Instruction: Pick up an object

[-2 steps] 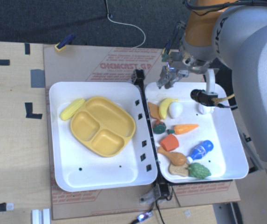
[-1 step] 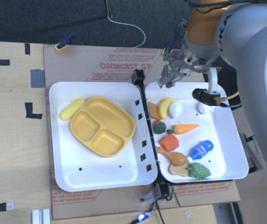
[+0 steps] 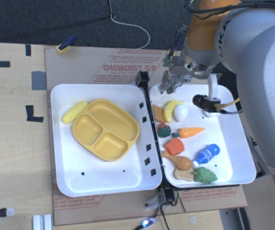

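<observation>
My gripper [image 3: 170, 86] hangs over the far left corner of the right bin [image 3: 233, 143], just above and left of a white egg [image 3: 180, 112] and a yellow banana [image 3: 172, 106]. Nothing shows between its fingers. Below them lie an orange slice [image 3: 158, 114], a green-topped strawberry [image 3: 164, 131], a carrot [image 3: 192, 132], a red block [image 3: 174, 146], a blue bottle [image 3: 207, 154], a chicken drumstick [image 3: 178, 161] and a green broccoli [image 3: 205, 175].
The left bin [image 3: 65, 176] holds a yellow divided tray [image 3: 105, 128] and a corn cob [image 3: 74, 111] at its far left. A black divider [image 3: 149, 123] separates the bins. Cardboard and a white cable [image 3: 127, 25] lie behind.
</observation>
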`<state>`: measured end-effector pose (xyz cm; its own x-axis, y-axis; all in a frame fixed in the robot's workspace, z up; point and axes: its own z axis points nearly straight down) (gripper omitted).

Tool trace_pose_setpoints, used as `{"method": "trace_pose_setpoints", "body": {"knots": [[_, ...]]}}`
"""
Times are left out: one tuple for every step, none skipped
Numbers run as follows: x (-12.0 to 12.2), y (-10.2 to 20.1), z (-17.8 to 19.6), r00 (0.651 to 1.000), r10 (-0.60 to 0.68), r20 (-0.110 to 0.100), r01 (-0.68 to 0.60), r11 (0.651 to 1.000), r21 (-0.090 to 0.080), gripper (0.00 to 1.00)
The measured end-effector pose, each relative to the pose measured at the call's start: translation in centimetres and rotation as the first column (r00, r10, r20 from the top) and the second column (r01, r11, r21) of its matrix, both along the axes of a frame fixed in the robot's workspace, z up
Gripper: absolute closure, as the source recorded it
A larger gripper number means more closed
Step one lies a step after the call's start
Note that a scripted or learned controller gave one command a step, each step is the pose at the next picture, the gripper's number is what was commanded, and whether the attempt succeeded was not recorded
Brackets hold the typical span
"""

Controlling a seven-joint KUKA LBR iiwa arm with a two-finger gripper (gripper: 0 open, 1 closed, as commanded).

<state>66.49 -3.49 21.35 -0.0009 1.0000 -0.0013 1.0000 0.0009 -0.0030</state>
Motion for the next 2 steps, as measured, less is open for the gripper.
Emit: {"method": "trace_pose_setpoints", "body": {"knots": [[-0.29,-1.15,1.44,1.0,0.0,0.003,0.0,1.0,0.001,1.0],[-0.2,-1.1,1.53,1.0,0.0,0.002,0.0,1.0,0.0,1.0]]}}
